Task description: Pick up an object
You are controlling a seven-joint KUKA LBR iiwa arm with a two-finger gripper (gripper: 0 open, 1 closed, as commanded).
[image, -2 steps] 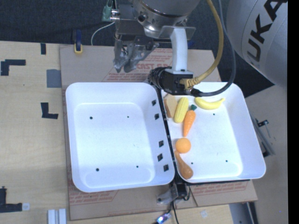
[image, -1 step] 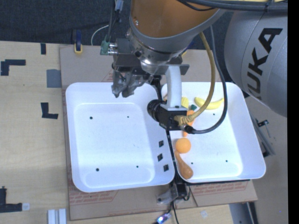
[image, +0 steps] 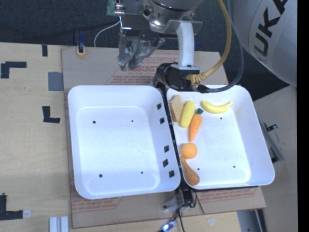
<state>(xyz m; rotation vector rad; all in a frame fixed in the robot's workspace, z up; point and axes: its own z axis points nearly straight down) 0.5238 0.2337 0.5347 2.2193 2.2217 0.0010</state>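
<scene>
My gripper hangs above the cardboard just behind the back rim of the left bin, with nothing seen in it. The objects lie in the right bin, along its left side. A yellow banana rests near the back wall. A yellow corn cob lies beside a tan slice, and an orange carrot sits next to the cob. Nearer the front are an orange ball-shaped fruit and an elongated orange-brown piece.
The two bins meet at a ridge with black clips. Both stand on a cardboard sheet on the wooden bench. The arm's grey body fills the upper right.
</scene>
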